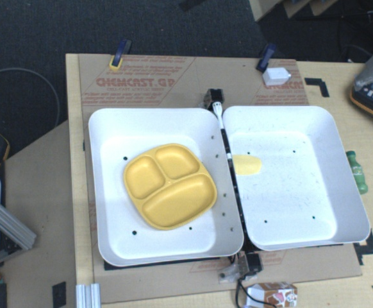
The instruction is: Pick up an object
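Observation:
A yellow divided plate (170, 185) with three compartments lies flat in the left white bin (109, 133), near its middle. A small pale yellow flat piece (246, 165) rests in the right white bin (314, 133), close to its left wall.
Both bins sit on a brown cardboard sheet (174, 76) on the bench. Clamps (118, 54) hold the sheet at the back edge. A white block (276, 76) lies behind the right bin. A green object (357, 172) sits at the right bin's outer rim.

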{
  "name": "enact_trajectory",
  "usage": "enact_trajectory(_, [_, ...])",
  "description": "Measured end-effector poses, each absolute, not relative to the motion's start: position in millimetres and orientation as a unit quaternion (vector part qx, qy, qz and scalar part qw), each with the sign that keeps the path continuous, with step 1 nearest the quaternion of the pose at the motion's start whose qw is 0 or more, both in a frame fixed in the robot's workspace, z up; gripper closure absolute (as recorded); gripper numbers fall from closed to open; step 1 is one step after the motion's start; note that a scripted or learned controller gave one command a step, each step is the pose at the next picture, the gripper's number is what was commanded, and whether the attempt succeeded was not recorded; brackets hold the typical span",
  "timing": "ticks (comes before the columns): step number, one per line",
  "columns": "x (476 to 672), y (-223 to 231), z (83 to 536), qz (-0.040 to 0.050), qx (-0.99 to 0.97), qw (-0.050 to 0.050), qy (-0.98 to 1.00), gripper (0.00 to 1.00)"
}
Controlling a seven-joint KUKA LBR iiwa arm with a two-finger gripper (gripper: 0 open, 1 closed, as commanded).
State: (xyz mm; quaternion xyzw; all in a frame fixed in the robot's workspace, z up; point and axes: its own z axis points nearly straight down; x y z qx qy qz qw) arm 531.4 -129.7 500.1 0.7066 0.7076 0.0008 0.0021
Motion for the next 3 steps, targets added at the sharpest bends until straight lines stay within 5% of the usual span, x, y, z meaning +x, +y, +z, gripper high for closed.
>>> enact_trajectory(1, [533.7, -130.0, 508.5, 0.0009, 0.706, 0.004, 0.708, 1.00])
enact_trajectory(2, [547.2, -25.0, 435.8, -0.0016, 0.704, -0.003, 0.710, 1.00])
enact_trajectory(3, [501.7, 65.0, 384.0, -0.0023, 0.705, -0.003, 0.709, 1.00])
